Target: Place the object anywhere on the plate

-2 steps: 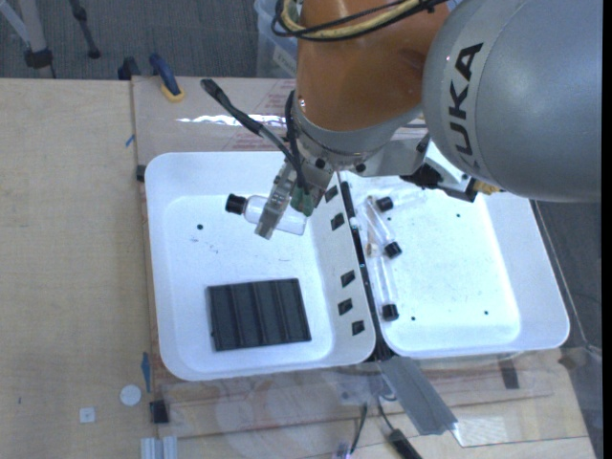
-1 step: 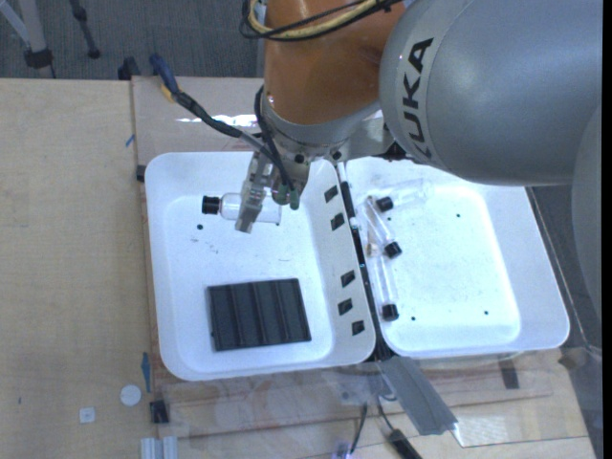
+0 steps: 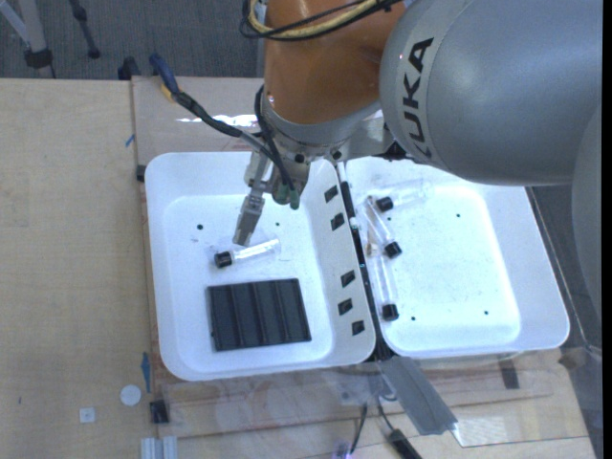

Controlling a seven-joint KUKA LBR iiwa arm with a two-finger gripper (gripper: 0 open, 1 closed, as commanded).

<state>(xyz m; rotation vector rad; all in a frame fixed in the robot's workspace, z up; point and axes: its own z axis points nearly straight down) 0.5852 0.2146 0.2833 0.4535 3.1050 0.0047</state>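
A clear tube with a black cap (image 3: 245,253) lies flat on the floor of the left bin (image 3: 177,256). Just in front of it, also in the left bin, lies the black ribbed plate (image 3: 258,314). My gripper (image 3: 265,218) hangs over the middle of the left bin, right above the tube. It is open and nothing is between its fingers. The tip of the long grey finger (image 3: 250,214) ends close to the tube's upper side.
The right bin (image 3: 478,275) holds several more clear tubes with black caps (image 3: 381,247) along its left side. The big grey and orange arm covers the bench's back right. A divider with black clips (image 3: 342,256) runs between the bins.
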